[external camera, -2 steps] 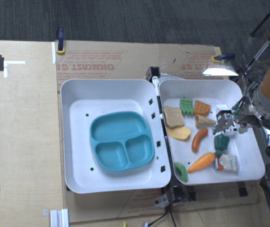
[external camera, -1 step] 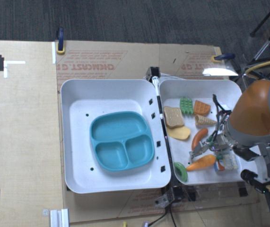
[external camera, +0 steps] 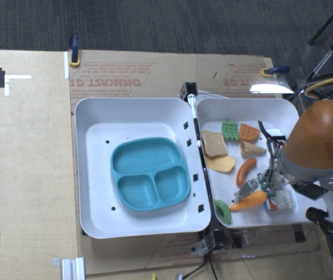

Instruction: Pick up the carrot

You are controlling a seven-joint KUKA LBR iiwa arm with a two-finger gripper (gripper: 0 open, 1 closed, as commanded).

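The claw (external camera: 253, 186) is lowered over the carrot (external camera: 249, 202) for grasping, its state cannot be told; closure and lifting are judged next.

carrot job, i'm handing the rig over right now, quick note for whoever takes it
Gripper: low in the right bin, right at the carrot; too blurred to tell open or shut.
Carrot: lies near the bin's front edge, beside the green piece, sausage just behind it.
Done: arm is down over the carrot.
Left: confirm the grasp and lift it out.
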